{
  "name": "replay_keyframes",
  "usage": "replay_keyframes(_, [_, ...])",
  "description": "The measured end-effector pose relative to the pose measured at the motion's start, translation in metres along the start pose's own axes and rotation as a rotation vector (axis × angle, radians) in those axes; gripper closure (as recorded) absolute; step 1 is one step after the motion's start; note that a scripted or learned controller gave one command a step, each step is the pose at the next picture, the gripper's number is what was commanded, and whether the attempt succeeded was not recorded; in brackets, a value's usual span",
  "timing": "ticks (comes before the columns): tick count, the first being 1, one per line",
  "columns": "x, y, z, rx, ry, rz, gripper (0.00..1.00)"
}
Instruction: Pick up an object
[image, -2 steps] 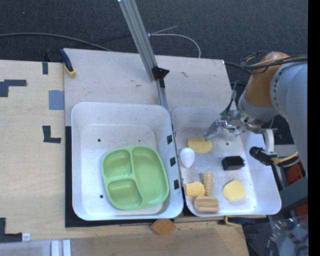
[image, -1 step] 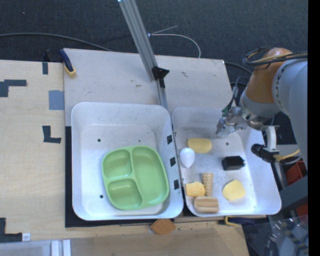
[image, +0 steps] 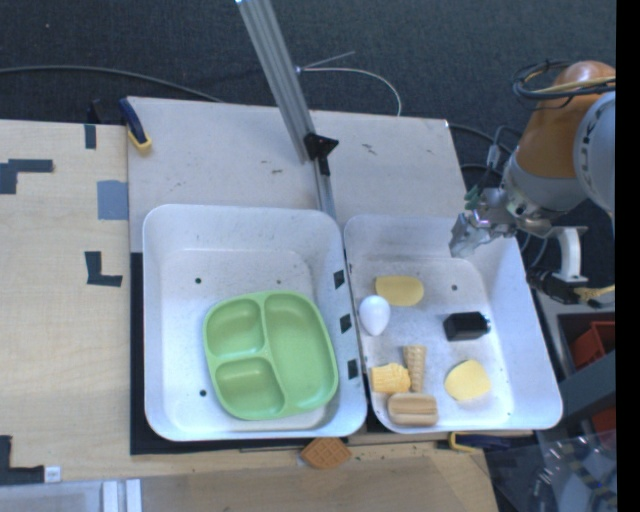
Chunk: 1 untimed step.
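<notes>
Arm over the right bin's far corner

The gripper (image: 468, 238) hangs above the right bin (image: 525, 300); whether it is open is unclear. A black block (image: 466, 325) lies below it, near yellow toy food.

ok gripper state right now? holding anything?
Gripper: open or closed cannot be told from this view. It sits over the right bin's upper right corner, above the items, with nothing seen in its grasp.
</notes>
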<state>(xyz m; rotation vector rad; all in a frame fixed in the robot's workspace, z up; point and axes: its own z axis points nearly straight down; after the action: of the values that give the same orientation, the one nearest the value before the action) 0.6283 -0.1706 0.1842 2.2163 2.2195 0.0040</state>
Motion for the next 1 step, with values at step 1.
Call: replay_keyframes(1, [-0.0068,0.0089,-0.0561,0.000,0.000,0.000,1.00])
